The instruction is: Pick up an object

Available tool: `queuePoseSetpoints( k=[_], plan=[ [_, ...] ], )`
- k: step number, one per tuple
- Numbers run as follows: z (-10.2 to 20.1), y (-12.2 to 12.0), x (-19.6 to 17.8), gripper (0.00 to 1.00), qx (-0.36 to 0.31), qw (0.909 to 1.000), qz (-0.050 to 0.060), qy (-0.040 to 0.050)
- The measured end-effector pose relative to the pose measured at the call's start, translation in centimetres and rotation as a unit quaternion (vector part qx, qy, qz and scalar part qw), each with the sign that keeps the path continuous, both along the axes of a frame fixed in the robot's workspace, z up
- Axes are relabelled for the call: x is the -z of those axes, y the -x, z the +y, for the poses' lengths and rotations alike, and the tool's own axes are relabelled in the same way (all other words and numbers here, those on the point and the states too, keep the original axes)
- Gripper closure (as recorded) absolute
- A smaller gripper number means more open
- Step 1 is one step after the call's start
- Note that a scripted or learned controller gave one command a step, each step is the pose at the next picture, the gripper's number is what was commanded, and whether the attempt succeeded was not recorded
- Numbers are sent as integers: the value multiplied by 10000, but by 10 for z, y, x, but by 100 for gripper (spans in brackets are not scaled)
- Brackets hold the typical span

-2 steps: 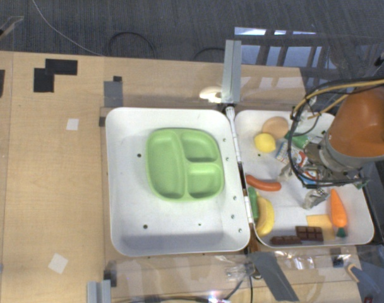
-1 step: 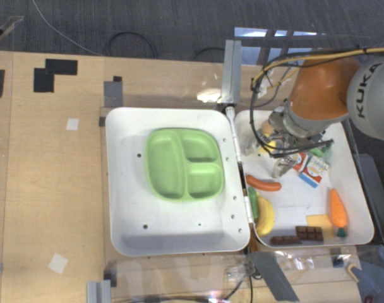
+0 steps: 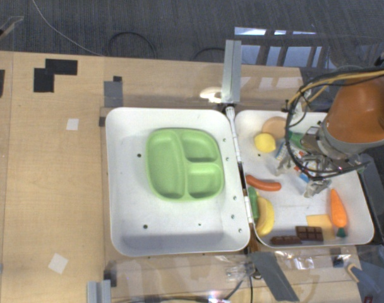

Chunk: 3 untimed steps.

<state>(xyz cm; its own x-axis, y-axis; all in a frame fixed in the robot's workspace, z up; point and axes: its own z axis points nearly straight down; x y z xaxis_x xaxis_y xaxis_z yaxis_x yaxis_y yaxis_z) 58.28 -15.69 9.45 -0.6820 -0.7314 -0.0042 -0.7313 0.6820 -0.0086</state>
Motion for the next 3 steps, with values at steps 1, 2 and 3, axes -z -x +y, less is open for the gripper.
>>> queuePoseSetpoints(
  k=[1, 2, 3],
  plan=[
    [66, -6, 4, 0, 68, 10000, -39, -22],
    [71, -8, 4, 0, 1033, 9946, -24, -23],
    [67, 50, 3, 0, 2147, 9766, -68, -40]
  ],
)
